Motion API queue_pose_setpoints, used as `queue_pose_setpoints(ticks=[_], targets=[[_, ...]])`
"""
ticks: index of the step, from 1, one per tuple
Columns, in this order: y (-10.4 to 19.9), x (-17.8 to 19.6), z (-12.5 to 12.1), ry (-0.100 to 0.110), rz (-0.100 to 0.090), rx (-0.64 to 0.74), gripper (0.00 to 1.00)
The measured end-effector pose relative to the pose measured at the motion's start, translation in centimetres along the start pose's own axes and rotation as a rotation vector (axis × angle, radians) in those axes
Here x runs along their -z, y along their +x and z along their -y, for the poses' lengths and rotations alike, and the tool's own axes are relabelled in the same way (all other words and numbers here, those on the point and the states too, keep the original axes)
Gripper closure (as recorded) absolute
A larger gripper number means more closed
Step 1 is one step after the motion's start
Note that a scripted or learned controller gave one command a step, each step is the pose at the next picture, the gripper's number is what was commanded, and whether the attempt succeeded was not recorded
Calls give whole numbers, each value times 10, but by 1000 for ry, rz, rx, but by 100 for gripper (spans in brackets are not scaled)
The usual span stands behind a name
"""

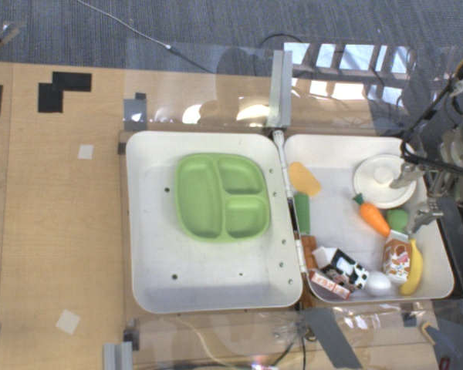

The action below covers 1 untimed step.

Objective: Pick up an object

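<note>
Bottom of the frame first: the right bin [446, 280] is seen to carry a cluster along its lower rim, with a banana [413, 268] standing near-vertical at lower right, a small carton [397, 259] touching it on the left, a white egg [379, 284] just below that, and a black-and-white cow toy [346, 268] with a red-edged box [329, 284] toward lower centre. Higher up, a carrot [374, 217] is laid diagonally, leafy end to the upper left and tip to the lower right, with a green item [398, 220] touching its right side. The gripper [420, 195] is seen at the right edge of the frame, over the right rim of a white bowl [380, 179]; whether it is spread or pressed together cannot be told, and nothing is seen between its fingers. The carrot is judged the nearest candidate: it lies just down and left of the gripper, so a short shift that way is called for, with closure across the diagonal axis. In the left bin [139, 206] a green divided tray [220, 197] is seen, well apart. A green stick [302, 210] and a yellow piece [304, 179] lie by the divider.
</note>
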<state>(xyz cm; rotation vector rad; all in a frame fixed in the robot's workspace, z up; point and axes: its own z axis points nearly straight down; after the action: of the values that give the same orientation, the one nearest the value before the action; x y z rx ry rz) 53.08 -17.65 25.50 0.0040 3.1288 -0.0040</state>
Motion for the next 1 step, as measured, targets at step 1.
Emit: queue_pose_setpoints(ticks=[1], targets=[[9,-139,0,-6,-17,-10,0]])
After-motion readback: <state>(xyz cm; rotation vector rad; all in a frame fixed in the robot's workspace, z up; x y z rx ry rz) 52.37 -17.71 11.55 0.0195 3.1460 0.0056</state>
